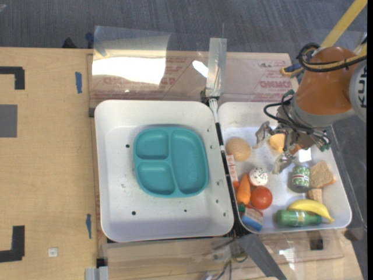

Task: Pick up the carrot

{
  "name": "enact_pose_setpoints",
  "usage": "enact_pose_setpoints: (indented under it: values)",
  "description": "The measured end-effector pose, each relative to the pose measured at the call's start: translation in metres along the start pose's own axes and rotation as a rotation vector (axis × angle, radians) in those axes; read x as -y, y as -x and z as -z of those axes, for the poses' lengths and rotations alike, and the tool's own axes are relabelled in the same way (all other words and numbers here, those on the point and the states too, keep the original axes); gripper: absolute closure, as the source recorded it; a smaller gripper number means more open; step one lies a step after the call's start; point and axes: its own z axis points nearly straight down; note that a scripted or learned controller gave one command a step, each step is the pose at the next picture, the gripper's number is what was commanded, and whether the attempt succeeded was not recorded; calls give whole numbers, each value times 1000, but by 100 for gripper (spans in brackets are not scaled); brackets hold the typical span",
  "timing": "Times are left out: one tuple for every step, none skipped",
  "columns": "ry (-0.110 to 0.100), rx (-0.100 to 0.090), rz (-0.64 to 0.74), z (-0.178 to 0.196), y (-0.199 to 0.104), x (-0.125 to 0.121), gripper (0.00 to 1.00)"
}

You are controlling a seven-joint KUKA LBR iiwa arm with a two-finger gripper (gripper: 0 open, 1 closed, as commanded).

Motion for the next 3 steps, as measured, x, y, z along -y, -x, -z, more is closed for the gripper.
enact_pose_setpoints:
  values:
    - [0,0,182,-11,22,65,0]
    - [5,1,48,-10,33,-38,0]
    - [-1,-2,-136,-9,-30,-9,0]
